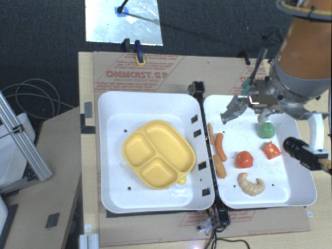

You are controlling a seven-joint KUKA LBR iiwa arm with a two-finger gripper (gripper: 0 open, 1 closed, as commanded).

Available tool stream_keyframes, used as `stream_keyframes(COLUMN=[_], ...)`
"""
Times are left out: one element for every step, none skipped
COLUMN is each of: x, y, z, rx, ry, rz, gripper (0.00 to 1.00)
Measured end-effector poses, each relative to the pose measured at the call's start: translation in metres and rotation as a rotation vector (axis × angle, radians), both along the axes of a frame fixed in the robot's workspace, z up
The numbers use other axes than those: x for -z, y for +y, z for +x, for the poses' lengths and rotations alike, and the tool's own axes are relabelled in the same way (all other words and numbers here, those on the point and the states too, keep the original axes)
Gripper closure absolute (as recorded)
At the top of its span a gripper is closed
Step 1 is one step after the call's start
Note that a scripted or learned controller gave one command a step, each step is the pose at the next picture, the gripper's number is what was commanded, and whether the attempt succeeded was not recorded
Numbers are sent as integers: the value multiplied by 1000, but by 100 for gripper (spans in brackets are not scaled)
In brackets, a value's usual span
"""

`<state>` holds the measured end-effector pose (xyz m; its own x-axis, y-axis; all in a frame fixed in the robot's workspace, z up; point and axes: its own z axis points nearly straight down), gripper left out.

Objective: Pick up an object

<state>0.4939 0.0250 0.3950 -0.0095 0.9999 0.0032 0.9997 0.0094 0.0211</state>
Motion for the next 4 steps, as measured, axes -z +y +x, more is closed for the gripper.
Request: stream_keyframes(x=[-57, 223, -65, 65], y=[-71, -114, -57, -82], z=[-7, -11, -6, -8], rx=[14, 12, 0, 11], ry=[11, 35, -1, 30], rz=[-5, -2, -2, -4], gripper=[0, 0, 0, 0])
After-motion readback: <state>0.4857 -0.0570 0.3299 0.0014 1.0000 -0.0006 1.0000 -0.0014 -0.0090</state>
